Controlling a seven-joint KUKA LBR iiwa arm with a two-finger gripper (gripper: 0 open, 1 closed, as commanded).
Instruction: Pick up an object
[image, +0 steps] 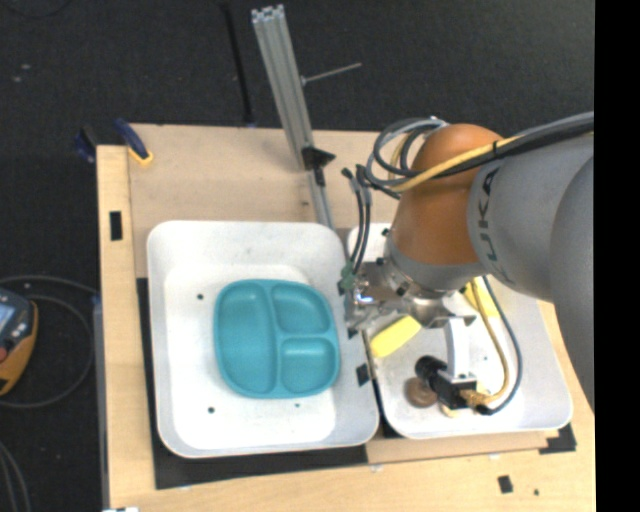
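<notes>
— Where are you working right now?

— I am reaching into the right-hand shallow white plastic bin (540, 400), with my wrist hanging low over its left half. My pincer (385, 320) is sitting under the orange band, and I cannot tell whether it is released or clenched on anything.

— What are you going after?

— A flat yellow block (393, 336) is lying just below my wrist, with a small round brown piece (420, 392) near it. The teal divided plastic tray (276, 336) is resting in the left-hand white bin (180, 420), well apart.

— What is worrying you?

— I am judging that the yellow block is lying tilted near the bin wall, so I could be closing on an edge and letting it slip, or nudging it against the wall.
</notes>
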